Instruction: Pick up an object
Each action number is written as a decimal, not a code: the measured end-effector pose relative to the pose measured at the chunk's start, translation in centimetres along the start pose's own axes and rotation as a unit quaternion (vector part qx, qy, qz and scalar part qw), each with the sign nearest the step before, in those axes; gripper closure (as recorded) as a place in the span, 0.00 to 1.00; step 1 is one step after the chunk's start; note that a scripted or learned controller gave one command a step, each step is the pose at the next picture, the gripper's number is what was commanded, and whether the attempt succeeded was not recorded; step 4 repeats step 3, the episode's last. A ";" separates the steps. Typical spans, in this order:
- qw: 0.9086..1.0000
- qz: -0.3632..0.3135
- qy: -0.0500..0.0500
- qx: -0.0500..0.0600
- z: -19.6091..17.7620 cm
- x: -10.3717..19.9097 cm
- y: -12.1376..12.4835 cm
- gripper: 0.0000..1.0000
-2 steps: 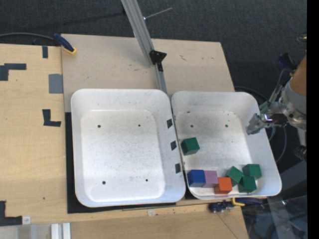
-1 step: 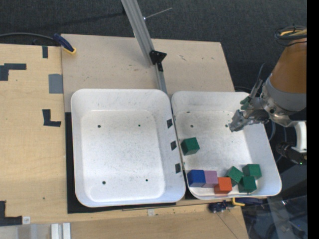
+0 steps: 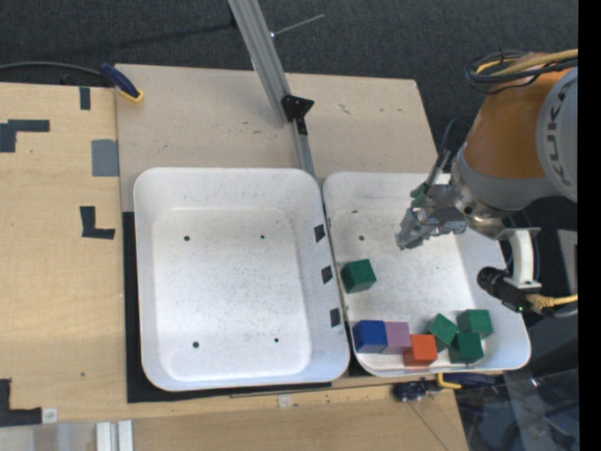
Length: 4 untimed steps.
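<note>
My gripper (image 3: 409, 238) hangs over the middle of the right bin (image 3: 376, 195), fingers pointing down and to the left, close together with nothing between them. A green cube (image 3: 358, 275) lies by itself just below and left of the fingertips, apart from them. Along the bin's near edge sit a blue cube (image 3: 370, 335), a purple cube (image 3: 397, 335), an orange cube (image 3: 422, 349) and three green cubes (image 3: 460, 334) bunched at the right corner.
The left bin (image 3: 225, 280) stands beside the right one, their rims touching. A slanted metal pole (image 3: 268, 54) runs down to the bins' far edge. The arm's orange and grey body (image 3: 516, 148) overhangs the right bin's right side.
</note>
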State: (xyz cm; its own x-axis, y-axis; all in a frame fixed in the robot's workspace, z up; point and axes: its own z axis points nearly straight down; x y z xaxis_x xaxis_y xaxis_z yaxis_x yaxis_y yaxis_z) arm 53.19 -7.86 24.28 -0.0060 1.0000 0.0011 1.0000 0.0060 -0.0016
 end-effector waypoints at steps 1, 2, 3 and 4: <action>1.000 -0.001 0.000 0.000 -0.4 5.8 0.4 1.00; 1.000 -0.001 0.000 0.000 0.8 11.9 1.5 1.00; 1.000 0.000 0.000 0.000 0.0 16.8 2.8 1.00; 1.000 0.000 0.000 0.000 0.0 16.8 2.8 1.00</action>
